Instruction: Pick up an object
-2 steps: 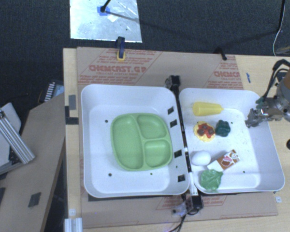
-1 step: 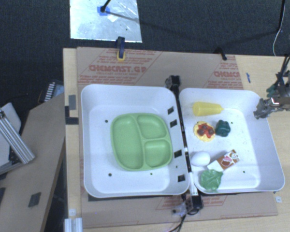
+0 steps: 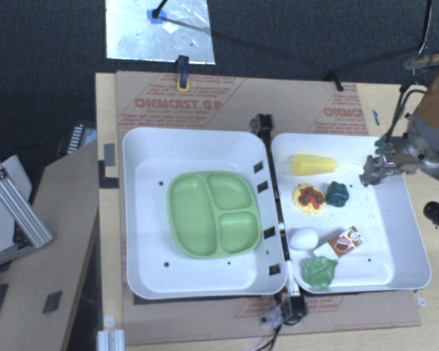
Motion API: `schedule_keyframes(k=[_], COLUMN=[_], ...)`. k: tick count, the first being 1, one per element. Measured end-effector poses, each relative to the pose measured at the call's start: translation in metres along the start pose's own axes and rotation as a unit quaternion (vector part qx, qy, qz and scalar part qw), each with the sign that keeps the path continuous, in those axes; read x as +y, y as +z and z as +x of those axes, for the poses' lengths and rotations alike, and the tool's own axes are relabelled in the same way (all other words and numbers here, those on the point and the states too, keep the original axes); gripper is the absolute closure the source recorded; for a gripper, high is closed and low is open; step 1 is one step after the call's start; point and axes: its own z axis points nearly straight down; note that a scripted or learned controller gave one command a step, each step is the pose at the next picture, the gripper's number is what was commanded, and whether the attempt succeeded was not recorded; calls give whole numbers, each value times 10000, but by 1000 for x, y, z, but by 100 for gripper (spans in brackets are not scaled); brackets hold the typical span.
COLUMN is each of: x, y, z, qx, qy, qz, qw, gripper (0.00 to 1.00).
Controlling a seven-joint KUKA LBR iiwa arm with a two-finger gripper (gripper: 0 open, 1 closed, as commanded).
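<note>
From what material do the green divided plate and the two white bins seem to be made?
The green three-compartment plate looks like moulded plastic with a matte finish: uniform colour, rounded dividers, hardly any glare. The two shallow white bins look like thin formed plastic, slightly glossy, with soft rounded corners; this is likely but not certain.

You are looking at a tan bench (image 3: pixel 73 196) covered by a cardboard sheet (image 3: pixel 227 97) printed with red lettering. Directly on that sheet sit two shallow white bins, the left bin (image 3: pixel 143 210) and the right bin (image 3: pixel 402 254), touching along a black hinge-like strip (image 3: pixel 272 196). A yellow clamp (image 3: pixel 183 75) grips the sheet's far edge
</note>
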Motion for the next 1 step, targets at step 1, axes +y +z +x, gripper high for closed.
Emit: schedule_keyframes(k=[1], x=[-8], y=[14], z=[52], qx=[5], qy=[-8], qz=[2], qw=[10000], gripper=[100])
